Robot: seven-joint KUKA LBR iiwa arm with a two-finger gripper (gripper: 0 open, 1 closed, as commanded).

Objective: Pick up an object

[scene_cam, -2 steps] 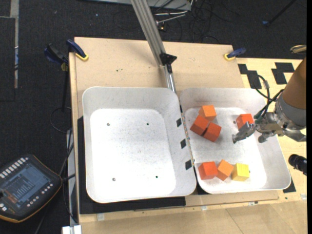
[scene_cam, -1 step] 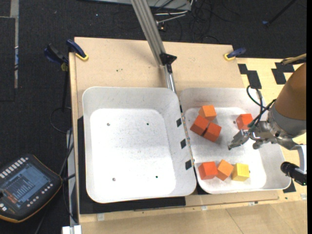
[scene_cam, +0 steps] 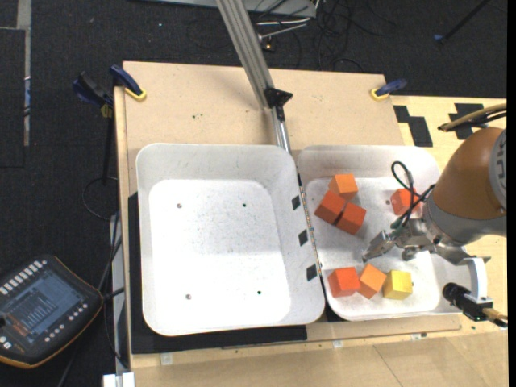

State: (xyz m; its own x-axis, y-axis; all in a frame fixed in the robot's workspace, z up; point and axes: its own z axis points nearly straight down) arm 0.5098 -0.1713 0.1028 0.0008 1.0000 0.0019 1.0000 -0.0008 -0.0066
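The right bin [scene_cam: 322, 164] holds several blocks. An orange block [scene_cam: 345, 185] lies at the back, with two red-orange blocks [scene_cam: 340, 211] touching each other just in front of it. Another orange block [scene_cam: 401, 201] sits at the right, partly behind a cable. Along the front stand a red-orange block [scene_cam: 345, 281], an orange block [scene_cam: 372, 280] and a yellow block [scene_cam: 398, 284] in a row. My gripper [scene_cam: 391, 252] hovers just behind that front row, above the orange and yellow blocks. It is open, with nothing between its fingers.
The left bin [scene_cam: 153, 168] lies beside the right one, their walls meeting at the middle. A slanted metal pole [scene_cam: 246, 43] crosses the back of the bench. A teach pendant [scene_cam: 40, 309] rests at the lower left. Blue-and-yellow clamps [scene_cam: 125, 81] grip the board's back corners.
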